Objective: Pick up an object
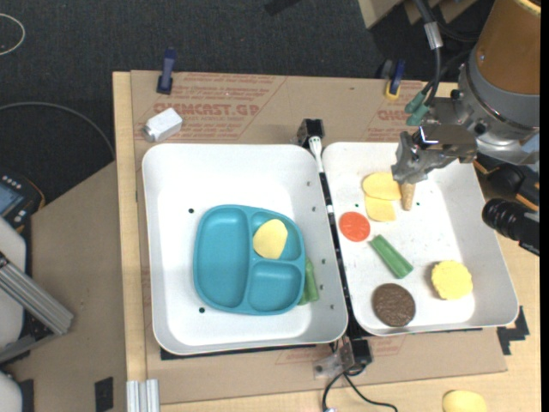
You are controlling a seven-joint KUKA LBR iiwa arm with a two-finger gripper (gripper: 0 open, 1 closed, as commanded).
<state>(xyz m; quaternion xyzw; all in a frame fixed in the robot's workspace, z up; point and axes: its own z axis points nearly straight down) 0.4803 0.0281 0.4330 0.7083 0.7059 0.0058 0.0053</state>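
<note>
While the claw [407,197] hangs over the yellow slice [378,186], we cannot tell its state; we judge the slice light, stiff, slippery, best pinched across its edges.

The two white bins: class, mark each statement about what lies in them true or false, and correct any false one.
1. The blue tray sits in the left bin. True.
2. A yellow piece lies in one of the blue tray's compartments. True.
3. The brown disc lies in the left bin. False: it lies in the right bin, near the front edge.
4. The green stick lies between the orange disc and the brown disc. True.
5. The gripper hangs over the blue tray. False: it is over the right bin, beside the pale yellow piece.
</note>
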